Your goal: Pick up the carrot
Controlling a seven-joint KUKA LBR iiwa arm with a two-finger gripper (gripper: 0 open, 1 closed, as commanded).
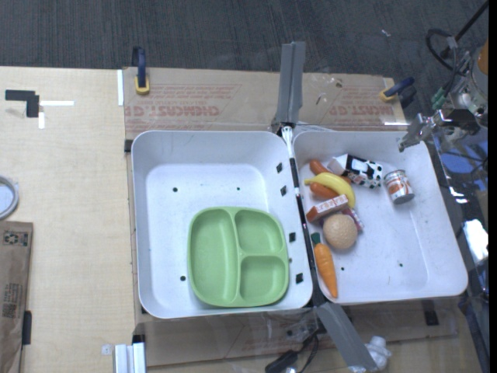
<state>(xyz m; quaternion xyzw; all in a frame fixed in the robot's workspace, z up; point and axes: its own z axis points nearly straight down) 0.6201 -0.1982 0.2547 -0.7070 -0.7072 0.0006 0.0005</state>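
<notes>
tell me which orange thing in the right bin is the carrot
The carrot is the long one with a green top, near the bin's front-left corner below the round bun; the other orange piece is behind the banana.

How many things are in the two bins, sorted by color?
Green: 1, the divided plate
Orange: 2, the carrot and a second orange piece
Yellow: 1, the banana
Tan: 1, the round ball
Red: 2, the small can and the box
Black and white: 1, the cow toy
Total: 8

On the desk, the left shallow white bin [155, 208] holds a pale green three-compartment plate [238, 256], while the right white bin [411, 247] holds an orange carrot [325, 269] beside a yellow banana [332, 186] and a small can [398, 186].
</notes>
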